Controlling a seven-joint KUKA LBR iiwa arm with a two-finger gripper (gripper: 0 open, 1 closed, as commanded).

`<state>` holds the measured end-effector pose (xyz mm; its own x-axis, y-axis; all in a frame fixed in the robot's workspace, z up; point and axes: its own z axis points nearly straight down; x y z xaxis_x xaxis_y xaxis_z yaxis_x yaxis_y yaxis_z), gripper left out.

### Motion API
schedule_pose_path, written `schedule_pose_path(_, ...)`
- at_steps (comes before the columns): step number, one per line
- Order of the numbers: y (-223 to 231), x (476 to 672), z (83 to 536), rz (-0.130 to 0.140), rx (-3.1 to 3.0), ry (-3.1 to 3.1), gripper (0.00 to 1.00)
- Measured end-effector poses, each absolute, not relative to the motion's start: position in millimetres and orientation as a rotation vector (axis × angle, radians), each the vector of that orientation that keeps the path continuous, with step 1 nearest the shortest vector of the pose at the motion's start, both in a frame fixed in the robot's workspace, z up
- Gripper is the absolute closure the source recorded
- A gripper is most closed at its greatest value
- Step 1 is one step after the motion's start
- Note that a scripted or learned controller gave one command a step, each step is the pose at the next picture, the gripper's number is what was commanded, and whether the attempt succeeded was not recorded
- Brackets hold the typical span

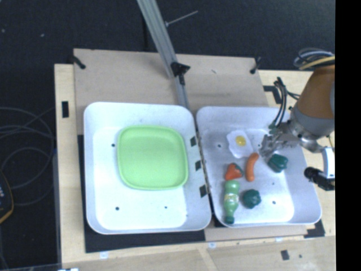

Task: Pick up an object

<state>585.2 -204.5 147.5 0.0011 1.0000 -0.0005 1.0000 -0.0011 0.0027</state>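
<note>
Camera view, nearest edge first: in the right bin (302,208) a green bottle (230,201) lies beside a dark green ball (250,198). Past them sit a strawberry (232,171) and a carrot (251,167), just apart. My end effector (267,147) hangs low by the carrot's top end, with a dark green pepper (277,162) just beside it; I cannot tell how it is set. A fried egg (239,141) lies beyond. The left bin (101,151) holds a green plate (152,157) on the counter (225,83)
</note>
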Motion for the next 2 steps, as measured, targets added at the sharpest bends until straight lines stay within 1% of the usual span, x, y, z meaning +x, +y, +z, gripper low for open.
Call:
schedule_pose_path(1, -210, 588.7, 209, 0.004, 2.218, 2.217, 1.0)
schedule_pose_path(2, -215, 588.4, 272, 0.005, 2.218, 2.217, 1.0)
